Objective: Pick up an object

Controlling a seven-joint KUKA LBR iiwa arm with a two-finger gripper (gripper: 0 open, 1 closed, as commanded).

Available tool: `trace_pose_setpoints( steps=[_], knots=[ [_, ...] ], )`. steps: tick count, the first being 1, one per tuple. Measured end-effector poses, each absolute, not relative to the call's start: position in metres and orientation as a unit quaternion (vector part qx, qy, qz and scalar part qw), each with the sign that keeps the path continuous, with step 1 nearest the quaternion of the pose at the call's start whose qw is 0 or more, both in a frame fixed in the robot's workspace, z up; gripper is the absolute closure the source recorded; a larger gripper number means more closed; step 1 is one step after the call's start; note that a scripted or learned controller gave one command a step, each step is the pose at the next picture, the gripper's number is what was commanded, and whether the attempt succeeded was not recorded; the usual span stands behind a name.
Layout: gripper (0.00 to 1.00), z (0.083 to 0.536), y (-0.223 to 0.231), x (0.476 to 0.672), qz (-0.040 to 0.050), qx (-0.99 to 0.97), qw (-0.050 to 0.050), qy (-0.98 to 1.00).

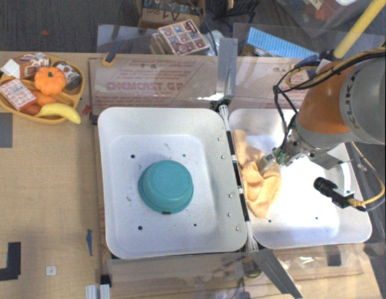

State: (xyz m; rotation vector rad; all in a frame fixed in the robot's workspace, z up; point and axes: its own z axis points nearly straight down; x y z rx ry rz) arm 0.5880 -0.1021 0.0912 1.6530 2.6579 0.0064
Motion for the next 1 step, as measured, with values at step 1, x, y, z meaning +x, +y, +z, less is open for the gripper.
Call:
trace_pose_setpoints(
  steps=[1],
  knots=[
    [0.0,0.0909,-0.1037,0.5899,0.0024,0.564,0.004,0.826]
  ],
)
